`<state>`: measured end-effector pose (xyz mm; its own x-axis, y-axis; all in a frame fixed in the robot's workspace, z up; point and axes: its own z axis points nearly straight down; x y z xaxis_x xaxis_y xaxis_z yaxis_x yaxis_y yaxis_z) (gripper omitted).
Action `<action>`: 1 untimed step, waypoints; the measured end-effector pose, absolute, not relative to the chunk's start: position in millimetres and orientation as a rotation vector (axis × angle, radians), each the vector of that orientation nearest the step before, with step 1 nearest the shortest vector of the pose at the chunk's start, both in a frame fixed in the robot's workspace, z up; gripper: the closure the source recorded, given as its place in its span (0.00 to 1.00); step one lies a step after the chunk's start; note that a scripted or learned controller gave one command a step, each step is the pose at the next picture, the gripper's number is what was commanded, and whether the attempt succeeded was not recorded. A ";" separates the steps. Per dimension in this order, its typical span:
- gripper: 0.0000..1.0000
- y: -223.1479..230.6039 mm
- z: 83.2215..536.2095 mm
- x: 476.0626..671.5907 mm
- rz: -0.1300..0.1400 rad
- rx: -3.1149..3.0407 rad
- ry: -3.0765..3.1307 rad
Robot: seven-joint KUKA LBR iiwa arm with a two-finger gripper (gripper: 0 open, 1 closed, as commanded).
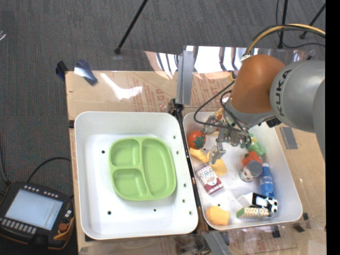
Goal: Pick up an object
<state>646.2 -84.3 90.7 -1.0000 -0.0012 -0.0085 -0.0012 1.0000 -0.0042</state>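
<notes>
A single fixed camera looks down from above the bench (106, 92) at a slant, far enough off to take in both white bins: the left bin (85, 142) and the right bin (289, 179). The arm (297, 94) enters from the right edge of the frame.

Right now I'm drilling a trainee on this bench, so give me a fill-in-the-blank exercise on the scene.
1. The green divided plate lies in the ____ bin.
2. The plate has ____ compartments.
3. The gripper hangs over the ____ bin.
4. The bottle beside the can is ____.

Missing words: left; three; right; blue.
</notes>
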 end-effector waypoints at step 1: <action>0.00 -150.2 87.3 549.8 0.000 0.093 3.141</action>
<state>549.8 -150.2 87.3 -0.9982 0.0591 0.0011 0.0591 0.9982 0.0001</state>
